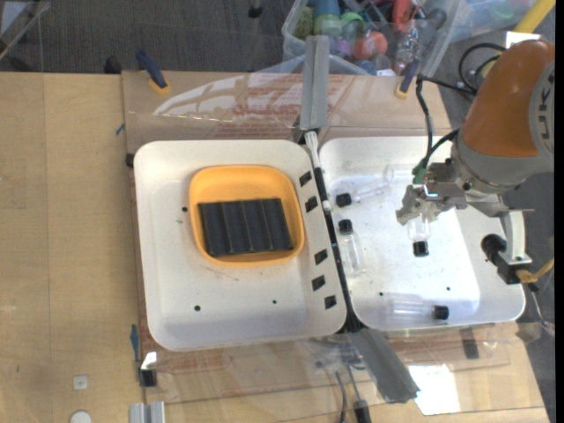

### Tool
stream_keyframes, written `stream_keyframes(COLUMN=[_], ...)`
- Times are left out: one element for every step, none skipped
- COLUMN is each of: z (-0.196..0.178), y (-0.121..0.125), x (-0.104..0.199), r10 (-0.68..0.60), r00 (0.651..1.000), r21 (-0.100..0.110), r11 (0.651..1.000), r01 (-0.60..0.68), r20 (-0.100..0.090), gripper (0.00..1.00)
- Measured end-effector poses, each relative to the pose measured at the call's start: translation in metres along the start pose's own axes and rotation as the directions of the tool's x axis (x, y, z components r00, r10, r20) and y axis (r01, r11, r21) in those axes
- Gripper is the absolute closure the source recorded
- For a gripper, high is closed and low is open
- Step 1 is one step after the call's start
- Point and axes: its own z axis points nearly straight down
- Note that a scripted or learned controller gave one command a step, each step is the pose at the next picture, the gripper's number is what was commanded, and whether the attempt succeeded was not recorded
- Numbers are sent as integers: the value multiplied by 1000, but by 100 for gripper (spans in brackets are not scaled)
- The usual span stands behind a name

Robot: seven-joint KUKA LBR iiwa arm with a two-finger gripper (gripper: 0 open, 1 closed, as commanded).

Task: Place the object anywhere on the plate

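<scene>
Orange plate (242, 181) sits in the left bin (167, 263), carrying a black ribbed block (245, 227) at its centre; free rim remains around it for a drop. The right bin (458, 280) holds several small clear vials with black caps, scattered apart, likely so each can be picked singly. Gripper (419, 221) hangs low over the right bin, with a clear vial (420, 236) directly beneath it; whether it is clamped on that vial or released, I cannot tell. Judgement: pick stage, transfer not yet begun.
</scene>
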Motion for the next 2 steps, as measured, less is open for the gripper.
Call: stream_keyframes(z=[10, 20], y=[34, 69], x=[16, 38], r10=[-146, -308], r00=[989, 951], r21=[-4, -4], r11=[989, 951], r01=[146, 308], r20=[1, 2], gripper=[100, 100])
